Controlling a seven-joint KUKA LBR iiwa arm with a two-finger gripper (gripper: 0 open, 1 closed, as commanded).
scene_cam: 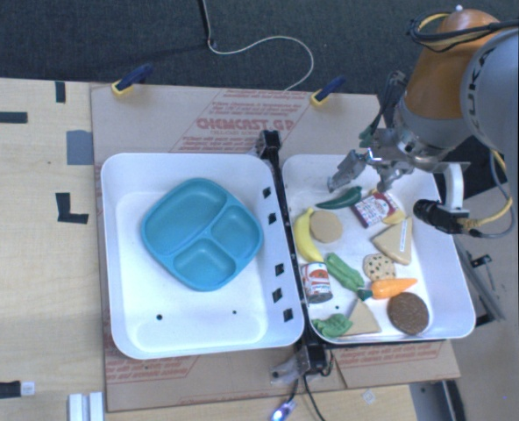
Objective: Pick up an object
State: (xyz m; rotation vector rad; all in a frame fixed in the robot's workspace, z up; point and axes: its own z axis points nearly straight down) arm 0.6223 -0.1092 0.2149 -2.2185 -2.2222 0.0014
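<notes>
My gripper (366, 174) hangs over the back of the right bin (459, 281), its two fingers spread apart and nothing between them. Just below the left finger (342, 177) lies a dark green pepper (338, 198). A red packet (373, 209) sits under the right finger. Further forward are a banana (305, 236), a round cracker (326, 227), a cheese wedge (396, 240), a cookie (378, 266), a carrot (391, 288), a green pickle (344, 271), a small can (316, 281) and a brown patty (408, 312).
The left bin (128, 235) holds a blue divided plate (202, 232). A black divider (281, 226) runs between the bins. A sandwich triangle (362, 319) and a green leaf (330, 326) lie at the right bin's front. The arm (452, 68) reaches in from the upper right.
</notes>
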